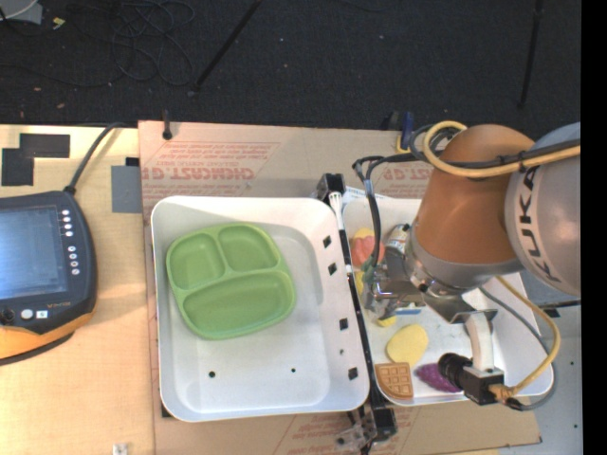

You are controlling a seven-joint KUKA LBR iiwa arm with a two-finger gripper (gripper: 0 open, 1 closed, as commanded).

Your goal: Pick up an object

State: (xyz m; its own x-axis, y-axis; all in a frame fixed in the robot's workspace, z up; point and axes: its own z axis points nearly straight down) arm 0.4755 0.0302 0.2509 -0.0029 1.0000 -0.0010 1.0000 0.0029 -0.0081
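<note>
The arm's orange wrist band (469, 202) hangs over the right bin (541, 373). Under it the gripper (387, 290) reaches down near the bin's left side, above a small yellow piece. Around it lie toy foods: a red-orange piece (364, 246) at the back, a pale yellow round piece (408, 342), a tan waffle (396, 379) and a purple piece (436, 375) at the front. I see nothing between the fingers, and the wrist hides most of them.
The left bin (247, 387) holds a green divided plate (230, 280). A divider with black clips (346, 292) separates the bins. A teach pendant (38, 263) lies on the bench at far left. A cable (531, 335) loops over the right bin.
</note>
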